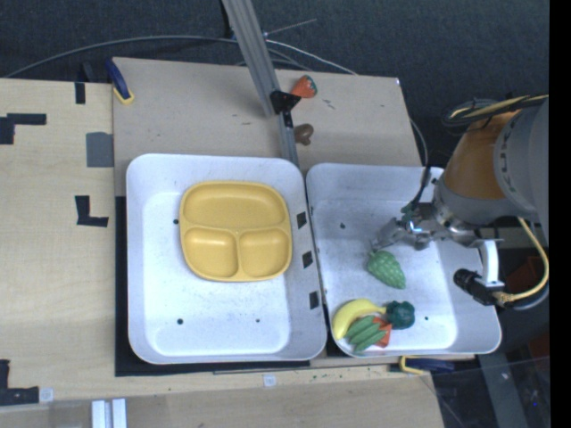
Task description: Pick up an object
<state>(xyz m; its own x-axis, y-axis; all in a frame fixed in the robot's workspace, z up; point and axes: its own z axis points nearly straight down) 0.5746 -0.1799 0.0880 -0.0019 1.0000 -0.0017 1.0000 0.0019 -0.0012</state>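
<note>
- Green leafy toy (386,268) lies in the right bin (446,333), just beside the hand (401,233), at its seven o'clock.
- Hand fingers apart, gripping nothing.
- Toy's long axis runs ten to four.

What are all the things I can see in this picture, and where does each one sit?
White bins: two, side by side on the bench.
Divided plate: one, yellow, in the left bin.
Leafy toy: one, light green, middle of the right bin.
Banana: one, yellow, right bin's near edge.
Green and red toy vegetables: small cluster, touching the banana.
Dark green toy: one, beside that cluster.
Arm: one, grey with orange band, reaching in from the right.
Gripper: one, metallic, just above the leafy toy.
</note>
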